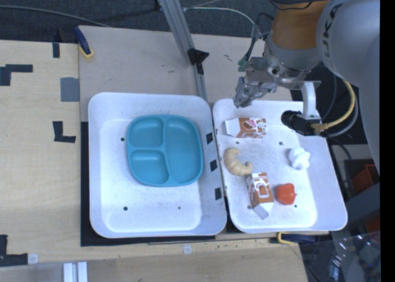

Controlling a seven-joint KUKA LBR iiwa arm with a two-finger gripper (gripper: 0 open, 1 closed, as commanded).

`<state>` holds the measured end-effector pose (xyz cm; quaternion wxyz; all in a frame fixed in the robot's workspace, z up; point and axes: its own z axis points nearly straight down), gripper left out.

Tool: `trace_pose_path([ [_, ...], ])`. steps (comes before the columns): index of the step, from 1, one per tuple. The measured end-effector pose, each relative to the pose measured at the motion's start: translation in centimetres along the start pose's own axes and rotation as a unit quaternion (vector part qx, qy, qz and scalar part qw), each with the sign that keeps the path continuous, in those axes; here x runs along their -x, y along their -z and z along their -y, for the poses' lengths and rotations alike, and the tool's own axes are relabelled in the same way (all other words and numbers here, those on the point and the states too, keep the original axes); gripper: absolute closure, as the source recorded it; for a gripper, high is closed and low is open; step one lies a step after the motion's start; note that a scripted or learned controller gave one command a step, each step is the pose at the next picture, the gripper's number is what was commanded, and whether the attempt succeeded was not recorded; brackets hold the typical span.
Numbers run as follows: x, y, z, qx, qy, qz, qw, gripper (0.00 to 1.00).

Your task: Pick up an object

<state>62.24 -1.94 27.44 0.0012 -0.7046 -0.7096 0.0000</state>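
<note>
Nothing's picked up yet: hand (245, 99) hovers over the right bin's (330, 210) back edge, can't tell its state. Nearest object, the small carton (245, 128), lies just below it.

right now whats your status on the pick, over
Gripper above right bin's far-left corner, nothing seen between fingers. Nearest item, brown-and-white carton, lies just below it. Croissant further in, apart. Nothing blocking.
</note>
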Motion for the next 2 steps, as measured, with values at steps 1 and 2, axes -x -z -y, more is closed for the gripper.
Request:
trace_pose_path([
  [1,-4.8,-1.3,-1.0,0.0,-0.001,0.0,1.0,1.0],
  [2,-9.3,-3.3,0.0,-0.001,-0.001,0.001,1.0,1.0],
])
